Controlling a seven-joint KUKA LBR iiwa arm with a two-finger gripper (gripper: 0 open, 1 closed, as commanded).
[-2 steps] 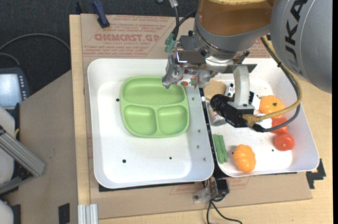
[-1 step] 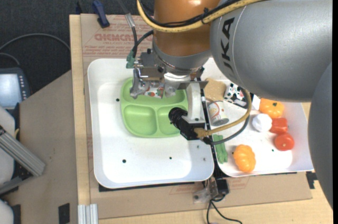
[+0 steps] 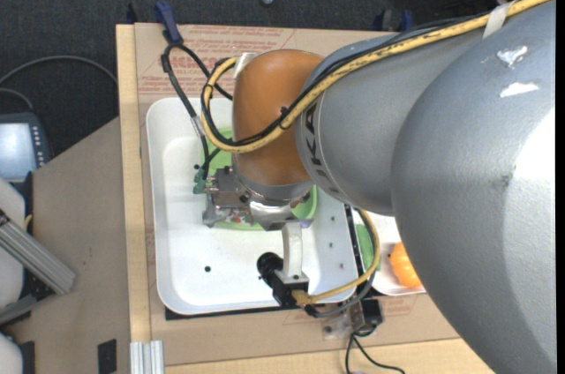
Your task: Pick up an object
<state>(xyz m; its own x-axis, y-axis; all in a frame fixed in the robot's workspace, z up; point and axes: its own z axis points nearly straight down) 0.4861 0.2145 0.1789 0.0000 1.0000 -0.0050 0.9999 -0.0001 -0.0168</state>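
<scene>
Fingers' (image 3: 214,206) spread impossible to tell, low over flat green object (image 3: 305,206) in left bin (image 3: 172,213).

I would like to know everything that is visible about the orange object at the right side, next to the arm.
The orange object shows as a small rounded patch, bright orange with a smooth, slightly glossy surface and a lighter yellow spot near its top. It lies in the right bin, close to that bin's near edge. The grey arm covers most of it, so its full shape and kind cannot be told. A yellow cable passes just to its left. Nothing is seen gripping it.
</scene>
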